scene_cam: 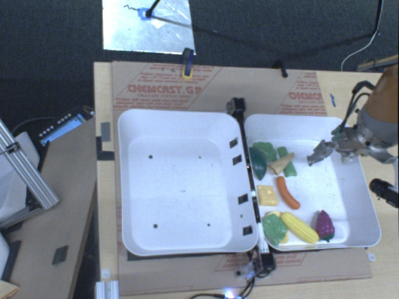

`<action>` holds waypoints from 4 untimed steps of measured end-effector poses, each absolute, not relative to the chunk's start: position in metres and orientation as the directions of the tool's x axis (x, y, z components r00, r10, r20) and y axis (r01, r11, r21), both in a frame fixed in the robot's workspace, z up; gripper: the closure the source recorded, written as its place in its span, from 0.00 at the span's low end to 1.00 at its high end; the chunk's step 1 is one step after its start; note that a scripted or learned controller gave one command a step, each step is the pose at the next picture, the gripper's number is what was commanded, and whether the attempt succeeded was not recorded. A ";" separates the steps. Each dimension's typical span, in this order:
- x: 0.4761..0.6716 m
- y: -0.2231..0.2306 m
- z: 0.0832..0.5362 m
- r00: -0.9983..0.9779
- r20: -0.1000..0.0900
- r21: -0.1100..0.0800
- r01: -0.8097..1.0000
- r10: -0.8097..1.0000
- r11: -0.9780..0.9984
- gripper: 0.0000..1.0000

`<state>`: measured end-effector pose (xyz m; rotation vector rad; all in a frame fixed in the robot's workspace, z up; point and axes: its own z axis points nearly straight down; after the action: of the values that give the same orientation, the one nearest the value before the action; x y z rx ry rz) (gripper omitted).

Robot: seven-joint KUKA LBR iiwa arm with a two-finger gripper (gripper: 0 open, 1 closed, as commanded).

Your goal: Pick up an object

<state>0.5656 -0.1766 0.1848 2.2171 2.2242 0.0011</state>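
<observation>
Dark carpeted floor (50, 55) is seen around a pale wooden bench (106, 198), on which a brown printed cardboard sheet (206, 83) is laid. A silvery reflective panel (146, 17) is seen on the floor beyond the bench, and a metal frame (22, 167) is placed at the left edge.

Two shallow white bins are set side by side on the cardboard. The left bin (181, 179) is the larger in view. The right bin (349, 192) is found against it, with black clips (240, 161) along the shared rim.

The grey arm (380, 114) is entered from the right, above the right bin. Its end effector (321, 151) is held over the bin's upper middle, fingers slightly apart, with nothing gripped between them.

Contents of the right bin, all toy foods near its left and lower walls:
- green leafy piece (262, 153), upper left
- yellow corn cob (300, 227), lower wall
- orange carrot (287, 192), centre left
- green-and-yellow piece (274, 226), touching the corn
- purple piece (324, 224), just right of the corn
- yellow wedge (268, 195), beside the carrot
- tan piece (282, 163), near the leafy piece
</observation>
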 end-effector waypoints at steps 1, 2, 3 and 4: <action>0.556 -0.093 0.100 -0.011 0.005 -0.006 1.000 1.000 0.011 0.00; 0.558 -0.099 0.116 -0.004 0.000 0.003 1.000 1.000 0.004 1.00; 0.537 -0.082 0.119 -0.004 0.001 -0.002 1.000 1.000 0.004 1.00; 0.598 0.021 0.189 -0.016 0.004 0.013 1.000 1.000 0.016 1.00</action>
<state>0.5976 0.0210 0.1892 2.1997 2.2342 0.0180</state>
